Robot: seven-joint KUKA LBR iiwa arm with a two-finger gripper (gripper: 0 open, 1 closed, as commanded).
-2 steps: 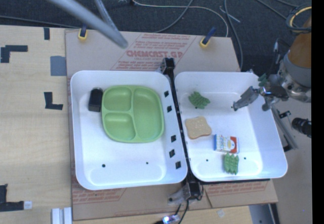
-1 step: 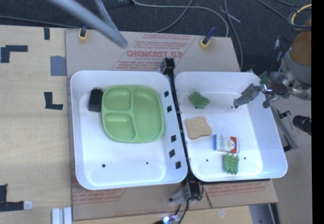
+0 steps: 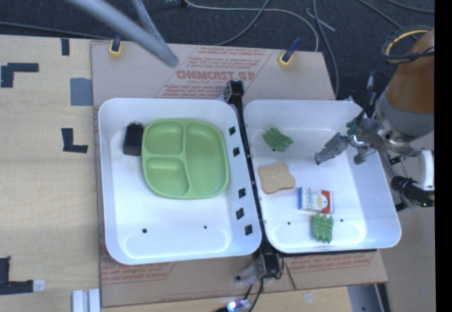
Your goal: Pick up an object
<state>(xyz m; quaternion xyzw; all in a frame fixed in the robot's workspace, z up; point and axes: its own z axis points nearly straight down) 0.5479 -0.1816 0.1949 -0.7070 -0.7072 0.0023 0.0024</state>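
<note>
My gripper (image 3: 344,154) hangs over the right side of the right bin (image 3: 378,229), its two fingers spread apart with nothing between them. In that bin lie a green leafy piece (image 3: 277,139) at the upper left, a tan bread slice (image 3: 276,177) below it, a small white box with blue and red print (image 3: 314,200) near the middle, and a green vegetable piece (image 3: 322,227) close to the front wall. The gripper is to the right of the leafy piece and above the box, touching none of them.
The left bin (image 3: 116,226) holds a green divided plate (image 3: 186,159) and a small black block (image 3: 133,139) beside the plate's left edge. A black divider (image 3: 244,176) runs between the bins. Cables trail across the dark floor behind the bench.
</note>
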